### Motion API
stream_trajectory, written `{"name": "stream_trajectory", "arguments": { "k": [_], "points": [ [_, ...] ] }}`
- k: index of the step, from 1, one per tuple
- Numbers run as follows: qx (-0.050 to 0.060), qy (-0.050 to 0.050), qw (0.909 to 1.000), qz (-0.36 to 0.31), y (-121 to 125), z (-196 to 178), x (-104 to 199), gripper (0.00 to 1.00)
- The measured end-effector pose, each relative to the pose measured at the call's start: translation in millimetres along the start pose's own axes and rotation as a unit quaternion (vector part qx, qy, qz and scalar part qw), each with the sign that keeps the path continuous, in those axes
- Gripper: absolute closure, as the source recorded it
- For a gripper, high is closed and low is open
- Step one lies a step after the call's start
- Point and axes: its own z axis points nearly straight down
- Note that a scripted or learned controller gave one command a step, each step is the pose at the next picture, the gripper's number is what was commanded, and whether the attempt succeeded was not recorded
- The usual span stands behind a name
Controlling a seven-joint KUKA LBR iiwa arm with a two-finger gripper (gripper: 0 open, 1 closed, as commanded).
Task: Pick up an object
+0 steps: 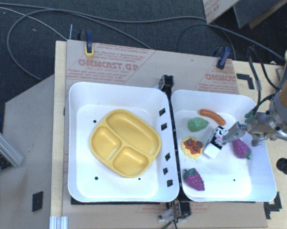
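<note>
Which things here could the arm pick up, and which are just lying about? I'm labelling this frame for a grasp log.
Pickable, in the right bin: sausage, green lump, pizza toy, black-and-white carton, two grape bunches; gripper is above them.

Lying about: yellow divided plate, left bin, blue clamps, cables.

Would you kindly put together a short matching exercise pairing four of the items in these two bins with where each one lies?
Things:
1. yellow divided plate
2. sausage
3. grape bunch
4. green toy

Places:
A. right bin, near its front left corner
B. right bin, just below the sausage
C. left bin, in the middle
D. right bin, toward its far edge

Pairs: 1-C, 2-D, 3-A, 4-B
</note>
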Motion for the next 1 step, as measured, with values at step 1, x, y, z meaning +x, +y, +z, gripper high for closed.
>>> {"name": "stream_trajectory", "arguments": {
  "k": [1],
  "points": [
    [-0.006, -0.001, 1.0000, -0.002, 2.4, -6.3, 0.4, 0.00]
  ]
}}
